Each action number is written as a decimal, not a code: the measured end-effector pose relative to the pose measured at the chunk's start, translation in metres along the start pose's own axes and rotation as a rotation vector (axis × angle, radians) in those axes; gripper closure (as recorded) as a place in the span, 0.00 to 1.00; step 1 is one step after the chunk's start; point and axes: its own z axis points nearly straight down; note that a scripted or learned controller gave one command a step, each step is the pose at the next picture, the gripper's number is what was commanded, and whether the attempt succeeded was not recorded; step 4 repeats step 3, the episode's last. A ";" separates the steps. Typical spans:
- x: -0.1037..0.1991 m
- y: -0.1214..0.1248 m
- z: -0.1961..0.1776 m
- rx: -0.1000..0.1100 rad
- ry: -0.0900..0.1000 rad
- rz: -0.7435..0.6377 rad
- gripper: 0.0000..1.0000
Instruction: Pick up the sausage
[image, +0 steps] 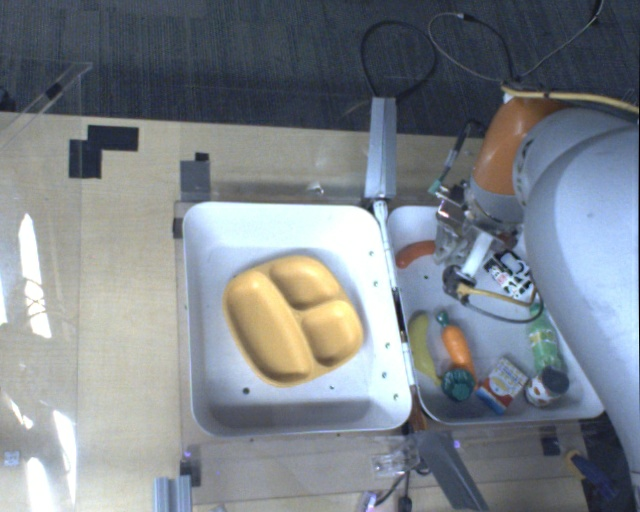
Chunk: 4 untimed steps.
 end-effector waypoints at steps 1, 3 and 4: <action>-0.014 0.017 0.000 -0.001 0.000 0.421 1.00; 0.098 -0.059 -0.094 -0.007 0.002 0.555 1.00; 0.098 -0.059 -0.094 -0.007 0.002 0.555 1.00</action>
